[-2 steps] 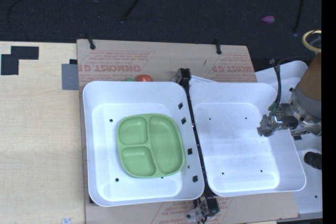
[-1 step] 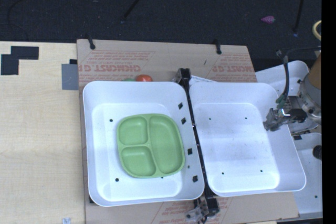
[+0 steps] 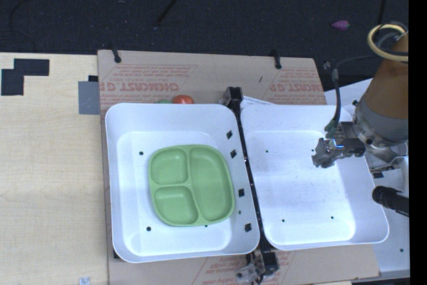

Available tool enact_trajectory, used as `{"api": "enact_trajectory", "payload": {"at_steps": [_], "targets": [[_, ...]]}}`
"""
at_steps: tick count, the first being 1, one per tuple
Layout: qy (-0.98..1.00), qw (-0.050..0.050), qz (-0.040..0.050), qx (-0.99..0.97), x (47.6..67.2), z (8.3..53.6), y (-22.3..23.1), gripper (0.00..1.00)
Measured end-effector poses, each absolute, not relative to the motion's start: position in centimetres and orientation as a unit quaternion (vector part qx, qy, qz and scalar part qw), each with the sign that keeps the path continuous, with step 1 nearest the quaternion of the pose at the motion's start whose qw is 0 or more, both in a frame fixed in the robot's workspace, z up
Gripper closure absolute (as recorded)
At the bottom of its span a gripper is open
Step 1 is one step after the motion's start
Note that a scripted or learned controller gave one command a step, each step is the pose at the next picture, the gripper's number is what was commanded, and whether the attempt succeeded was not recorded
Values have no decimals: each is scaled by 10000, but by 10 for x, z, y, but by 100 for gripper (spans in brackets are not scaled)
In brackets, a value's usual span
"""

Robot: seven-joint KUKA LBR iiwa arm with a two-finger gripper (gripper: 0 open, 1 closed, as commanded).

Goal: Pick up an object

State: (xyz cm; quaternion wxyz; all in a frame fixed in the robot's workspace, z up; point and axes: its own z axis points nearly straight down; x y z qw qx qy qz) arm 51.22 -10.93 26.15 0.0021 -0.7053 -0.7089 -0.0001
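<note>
Pick isn't done yet. Arm is hanging its jaws (image 3: 325, 155) over the right bin (image 3: 300, 237); can't tell whether they're released or clenched, w/ nothing visibly in them. Green divided plate (image 3: 191, 185) is sitting well off to their left, in the left bin (image 3: 127, 237), untouched.

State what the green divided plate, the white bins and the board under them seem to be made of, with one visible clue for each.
Green divided plate: likely moulded plastic, matt; uniform colour, rounded compartment ridges.
White bins, left and right: probably plastic, smooth and slightly glossy; thin curved rims.
Board: seemingly cardboard; brown, red printed lettering.
</note>
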Motion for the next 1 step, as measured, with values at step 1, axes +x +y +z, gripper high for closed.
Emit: {"api": "enact_trajectory", "payload": {"at_steps": [1], "targets": [[-7092, 23, 3, -7050, 513, 264, -52, 100]]}}
